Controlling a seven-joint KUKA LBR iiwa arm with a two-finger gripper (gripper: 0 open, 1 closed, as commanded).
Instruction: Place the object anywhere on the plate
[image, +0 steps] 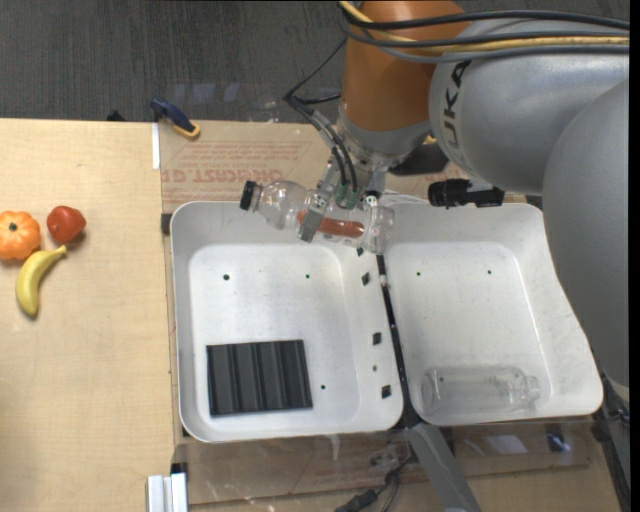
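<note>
**Hand at the back rim, clear bottle beside it**

Hand (345, 215) hangs over the far edge where the two bins meet, under the orange band of the big grey arm (520, 90). How far open it is cannot be told, because cables and a reddish part crowd it. A clear plastic bottle with a dark cap (278, 203) lies slantwise, its base end right against the hand and its cap pointing left over the back rim of the left bin. Whether it is truly gripped is unclear.

The pale wooden surface (80, 400) carries a sheet of brown cardboard (240, 165) and the two shallow white bins. The left bin (185, 330) holds a dark ribbed rectangular plate (258, 377) at its near corner, well apart from the bottle. The right bin (560, 300) holds a second clear bottle (475, 387), lying on its side near the front wall.

The bottle looks empty, so it is probably light, thin-walled and slick. It would likely flex under a hard squeeze and roll once released. The mid-body, across its width, seems the safest hold. The plate's ribs may check rolling if the bottle is laid along them. The room between is open bin floor.
</note>
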